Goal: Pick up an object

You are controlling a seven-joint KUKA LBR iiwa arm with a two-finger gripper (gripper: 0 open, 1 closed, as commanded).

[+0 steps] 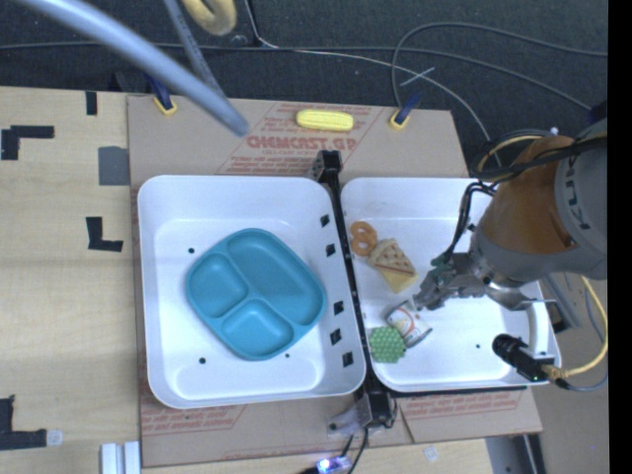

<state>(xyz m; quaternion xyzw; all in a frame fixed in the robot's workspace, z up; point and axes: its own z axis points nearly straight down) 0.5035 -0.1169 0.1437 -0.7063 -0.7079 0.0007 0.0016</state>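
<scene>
In the right bin (494,197) lie a pretzel (362,235), a tan wedge like a slice of pizza or cheese (392,262), a small silver-and-white wrapped item (406,322) and a green knobbly ball (387,344). My gripper (431,295) hangs over the middle of that bin, just up and right of the wrapped item and right of the tan wedge. The dark fingers point down and left. Nothing is visibly between them.
The left bin (158,265) holds a blue divided plate (255,291). A yellow banana-like toy (324,120) lies on the cardboard behind the bins. Cables run along the back, and the arm's orange-banded body (533,215) covers the right bin's right side.
</scene>
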